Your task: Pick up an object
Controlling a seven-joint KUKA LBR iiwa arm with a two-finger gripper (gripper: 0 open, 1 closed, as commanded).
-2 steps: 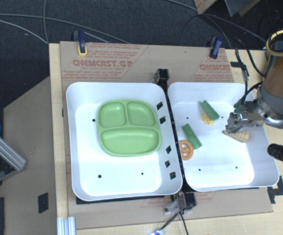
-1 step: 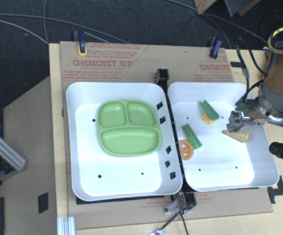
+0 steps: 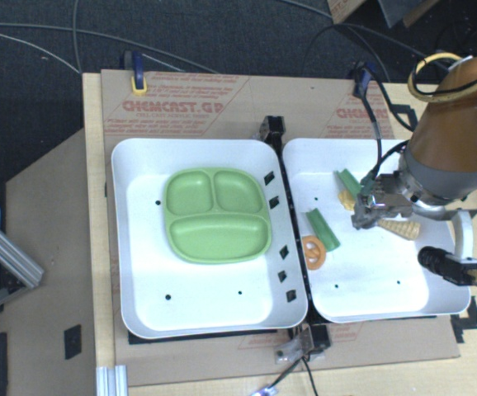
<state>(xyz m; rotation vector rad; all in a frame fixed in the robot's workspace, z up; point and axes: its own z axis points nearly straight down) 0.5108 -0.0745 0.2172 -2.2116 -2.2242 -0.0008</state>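
My gripper (image 3: 367, 213) hangs low over the right bin (image 3: 370, 295), near its middle, with the grey and orange arm above it reaching in from the right. Just left of the gripper lies a small green and yellow piece (image 3: 349, 190). A tan ridged piece (image 3: 404, 228) pokes out from under the gripper on its right side. Further left lies a green bar (image 3: 323, 229), and an orange pretzel-shaped ring (image 3: 313, 252) rests below it near the bin's left wall. The arm hides whatever sits directly beneath the wrist.
The left bin (image 3: 139, 295) holds a light green divided plate (image 3: 217, 214). A black clamp strip (image 3: 281, 221) runs between the two bins. A black part of the arm (image 3: 445, 262) juts over the right bin's lower right corner. Cables trail across the bench's far side.
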